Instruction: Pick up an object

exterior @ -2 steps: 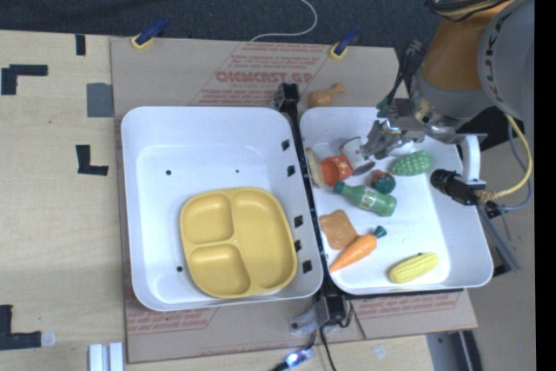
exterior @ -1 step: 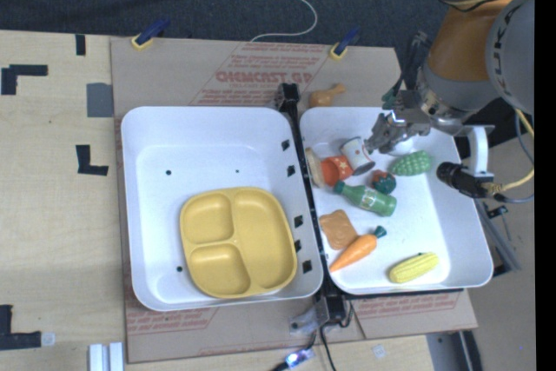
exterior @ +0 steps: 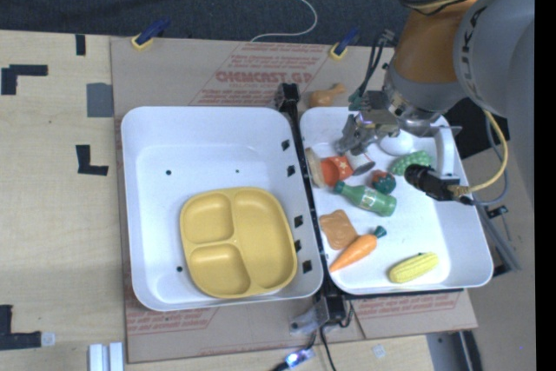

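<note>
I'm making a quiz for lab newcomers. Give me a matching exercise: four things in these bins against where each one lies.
Things:
1. yellow divided plate
2. corn cob
3. carrot
4. green bottle

Places:
A. right bin, near front right corner
B. left bin
C. right bin, middle
D. right bin, front, just left of the corn cob

Pairs: 1-B, 2-A, 3-D, 4-C

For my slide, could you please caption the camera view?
Gripper above toy food in the right bin; yellow tray in the left.
</note>
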Available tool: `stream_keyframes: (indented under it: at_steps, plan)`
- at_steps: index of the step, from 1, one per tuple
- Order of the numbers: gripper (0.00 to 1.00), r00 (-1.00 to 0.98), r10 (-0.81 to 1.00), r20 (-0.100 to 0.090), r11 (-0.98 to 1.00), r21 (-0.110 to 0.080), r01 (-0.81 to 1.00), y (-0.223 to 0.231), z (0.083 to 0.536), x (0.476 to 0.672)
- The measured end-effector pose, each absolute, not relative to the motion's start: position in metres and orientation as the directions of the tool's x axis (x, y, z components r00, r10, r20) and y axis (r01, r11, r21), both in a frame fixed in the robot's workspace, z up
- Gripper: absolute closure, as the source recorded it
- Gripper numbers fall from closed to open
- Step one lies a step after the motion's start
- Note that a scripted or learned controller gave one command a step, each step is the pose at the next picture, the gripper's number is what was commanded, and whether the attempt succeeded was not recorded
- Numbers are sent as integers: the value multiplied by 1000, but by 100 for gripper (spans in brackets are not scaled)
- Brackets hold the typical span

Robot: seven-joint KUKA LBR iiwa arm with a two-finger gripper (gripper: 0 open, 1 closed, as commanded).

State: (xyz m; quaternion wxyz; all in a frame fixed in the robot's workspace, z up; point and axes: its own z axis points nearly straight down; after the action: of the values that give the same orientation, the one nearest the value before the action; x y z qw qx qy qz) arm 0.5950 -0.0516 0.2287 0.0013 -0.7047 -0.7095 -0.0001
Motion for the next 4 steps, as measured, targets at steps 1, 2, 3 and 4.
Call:
stream_keyframes:
  at_steps: [1,2,3,4]
  plan:
    - [100,-5,1000,1,5,-3,1000,-10,232,574]
    - [100,-5,1000,0,5,-5,1000,37,220,553]
    - [100,-5,1000,0,5,-4,1000,82,218,541]
    - [100,-4,1000,0,4,-3,1000,96,217,544]
